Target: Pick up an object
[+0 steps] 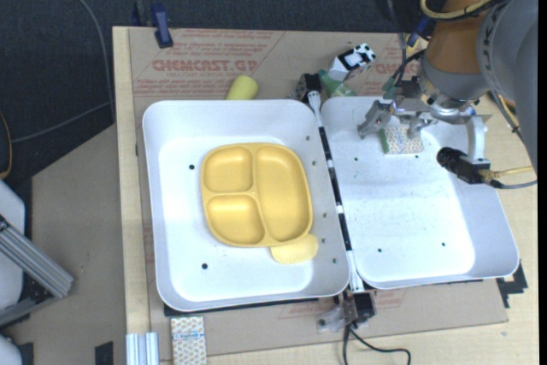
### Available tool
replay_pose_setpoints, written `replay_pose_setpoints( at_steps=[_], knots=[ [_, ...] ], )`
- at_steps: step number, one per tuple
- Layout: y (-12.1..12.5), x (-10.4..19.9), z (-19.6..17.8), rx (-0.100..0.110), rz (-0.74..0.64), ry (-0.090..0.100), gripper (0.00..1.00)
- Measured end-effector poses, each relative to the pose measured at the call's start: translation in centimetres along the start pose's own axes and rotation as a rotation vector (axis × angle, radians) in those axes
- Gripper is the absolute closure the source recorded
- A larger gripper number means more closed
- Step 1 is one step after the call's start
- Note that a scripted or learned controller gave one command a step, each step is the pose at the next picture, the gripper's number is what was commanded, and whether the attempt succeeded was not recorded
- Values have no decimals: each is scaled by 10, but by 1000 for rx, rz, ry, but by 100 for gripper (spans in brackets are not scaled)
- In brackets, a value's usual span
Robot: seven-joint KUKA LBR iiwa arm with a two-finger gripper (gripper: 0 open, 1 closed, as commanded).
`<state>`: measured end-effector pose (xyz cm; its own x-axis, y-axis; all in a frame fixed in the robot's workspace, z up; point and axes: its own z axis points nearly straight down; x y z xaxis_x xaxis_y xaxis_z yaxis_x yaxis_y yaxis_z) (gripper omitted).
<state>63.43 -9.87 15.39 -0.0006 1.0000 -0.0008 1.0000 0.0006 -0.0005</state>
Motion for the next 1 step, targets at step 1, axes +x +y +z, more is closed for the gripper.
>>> replay_pose_setpoints(
  at_steps=[1],
  knots=[
    [22, 0, 65, -5, 0, -1, 0]
  ],
)
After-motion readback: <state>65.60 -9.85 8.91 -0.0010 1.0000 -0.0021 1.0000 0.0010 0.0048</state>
